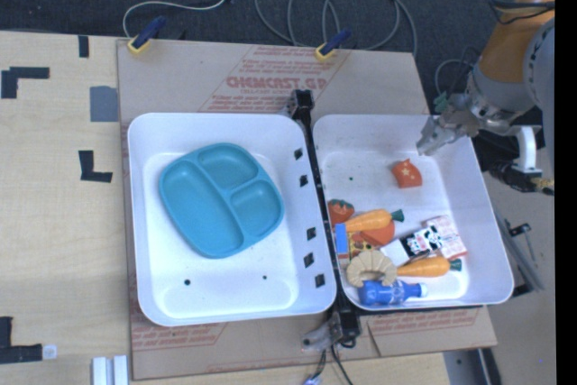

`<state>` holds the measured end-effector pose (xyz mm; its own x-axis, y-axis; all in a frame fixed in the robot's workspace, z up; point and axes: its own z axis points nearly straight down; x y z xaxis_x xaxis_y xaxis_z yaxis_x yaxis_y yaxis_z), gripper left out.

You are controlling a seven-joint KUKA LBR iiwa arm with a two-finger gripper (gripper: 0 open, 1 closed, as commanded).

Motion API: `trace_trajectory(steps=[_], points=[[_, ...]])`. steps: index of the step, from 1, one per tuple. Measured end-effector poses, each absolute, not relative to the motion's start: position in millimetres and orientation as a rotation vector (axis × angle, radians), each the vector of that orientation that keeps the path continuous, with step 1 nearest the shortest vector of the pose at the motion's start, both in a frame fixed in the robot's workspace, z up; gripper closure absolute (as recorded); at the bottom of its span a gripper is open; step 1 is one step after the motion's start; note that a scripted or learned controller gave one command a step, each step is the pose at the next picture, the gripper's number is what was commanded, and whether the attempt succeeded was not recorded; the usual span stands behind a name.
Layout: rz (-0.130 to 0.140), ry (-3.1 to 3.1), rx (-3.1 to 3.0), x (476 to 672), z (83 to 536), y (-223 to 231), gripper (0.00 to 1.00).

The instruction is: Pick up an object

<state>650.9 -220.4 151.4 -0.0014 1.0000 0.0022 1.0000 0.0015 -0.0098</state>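
Observation:
My gripper [431,142] hangs over the far right part of the right bin [379,135], with nothing visible between its fingers. Just below and to its left lies a small red-orange toy [407,173], apart from the gripper. Nearer the front of the same bin sits a pile: a tomato-like toy [340,211], an orange carrot [371,220], a black-and-white carton [433,241], a second carrot [424,267], a tan pretzel-like piece [370,266] and a blue bottle [390,292].
The left bin [153,284] holds a blue divided plate [220,198]. A black divider [309,185] runs between the two bins. Cables [325,0] loop on the dark floor behind the bench.

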Motion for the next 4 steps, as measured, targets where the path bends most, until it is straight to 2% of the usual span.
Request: trace_trajectory(steps=[1, 2, 3, 4], points=[[0.009, -2.217, -2.214, 650.9, 151, -220, 0.00], [0.002, -2.222, -2.221, 624.2, 91, -193, 0.00], [0.003, -2.224, -2.221, 624.6, 99, -193, 1.00], [0.001, -2.222, -2.217, 638.7, 122, -131, 1.00]])
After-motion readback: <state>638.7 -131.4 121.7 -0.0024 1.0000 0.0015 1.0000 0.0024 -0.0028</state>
